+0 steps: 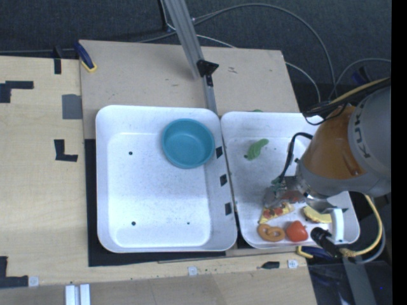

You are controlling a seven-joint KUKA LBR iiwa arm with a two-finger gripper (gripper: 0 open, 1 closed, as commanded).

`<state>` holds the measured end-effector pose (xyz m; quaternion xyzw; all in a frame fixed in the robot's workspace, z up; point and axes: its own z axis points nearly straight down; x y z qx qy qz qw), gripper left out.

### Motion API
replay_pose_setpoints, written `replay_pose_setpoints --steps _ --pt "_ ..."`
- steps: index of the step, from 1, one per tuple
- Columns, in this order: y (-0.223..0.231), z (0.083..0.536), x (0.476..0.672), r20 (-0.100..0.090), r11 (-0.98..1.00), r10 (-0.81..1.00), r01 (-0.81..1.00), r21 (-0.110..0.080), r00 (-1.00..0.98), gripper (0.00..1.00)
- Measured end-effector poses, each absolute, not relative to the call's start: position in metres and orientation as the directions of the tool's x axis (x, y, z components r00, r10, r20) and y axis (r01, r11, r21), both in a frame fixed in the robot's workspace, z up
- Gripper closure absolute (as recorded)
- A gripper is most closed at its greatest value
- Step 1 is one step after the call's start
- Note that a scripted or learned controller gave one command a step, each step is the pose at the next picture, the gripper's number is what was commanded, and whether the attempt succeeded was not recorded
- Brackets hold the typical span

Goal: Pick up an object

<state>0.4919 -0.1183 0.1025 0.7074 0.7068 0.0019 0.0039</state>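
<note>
My claw [280,199] hung low in the right bin [238,170], at the lower right of the frame, just above a cluster of small toy foods. My own wrist and orange band covered most of it, so whether it stood wide, narrow or closed on something I could not tell.

The things I could have taken lay close together near the bin's lower edge: a red and yellow piece [275,213] right under the claw, an orange round slice [271,232] below it, a red tomato-like piece [296,231] just beside the slice, and a pale yellow piece [316,216] to the right, partly tucked under my arm. A green leafy piece [257,149] lay apart, higher in the same bin. The blue bowl [187,143] sat in the upper part of the left bin [127,234].

To do this step well, I judged I should settle on one item, probably the red and yellow piece, centre over it, and come straight down so the neighbours were not nudged or pinched along with it. The pieces looked small and flat, so a deep, square closing would matter, then a slow lift to check that the piece had truly come up.

No brand, label or readable writing appeared on the bins, the toys or the worktop [38,119].
</note>
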Motion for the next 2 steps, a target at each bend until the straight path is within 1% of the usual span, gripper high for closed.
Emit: replay_pose_setpoints --steps 1,2 --pt "-0.114 0.144 0.490 0.000 0.000 1.000 1.000 0.000 0.000 1.00" --pt "-0.105 0.198 0.495 0.000 0.001 1.000 1.000 0.004 -0.001 1.00"
